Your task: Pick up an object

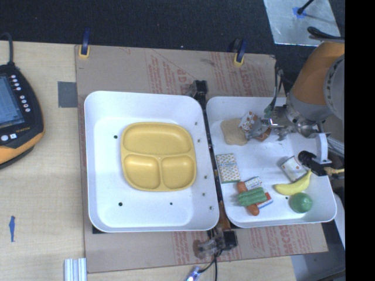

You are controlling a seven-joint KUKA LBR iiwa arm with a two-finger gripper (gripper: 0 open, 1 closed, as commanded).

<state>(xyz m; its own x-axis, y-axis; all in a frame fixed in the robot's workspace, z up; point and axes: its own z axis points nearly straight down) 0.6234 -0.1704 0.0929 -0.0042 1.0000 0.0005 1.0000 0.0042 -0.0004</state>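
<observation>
My gripper reaches into the right bin from the right and hangs low over its far left part. Right at its tip lies a small red-and-white patterned carton, partly on a flat tan piece. Whether the carton sits between the gripper's tips is hidden. Further forward in this bin lie a green patterned packet, a carrot, a green vegetable, a banana, a green lime and a small white box.
The left bin holds a yellow divided plate. A teach pendant lies at the bench's left edge. Clamps hold the cardboard underlay at the back. The arm's wrist and cables overhang the right bin's far right corner.
</observation>
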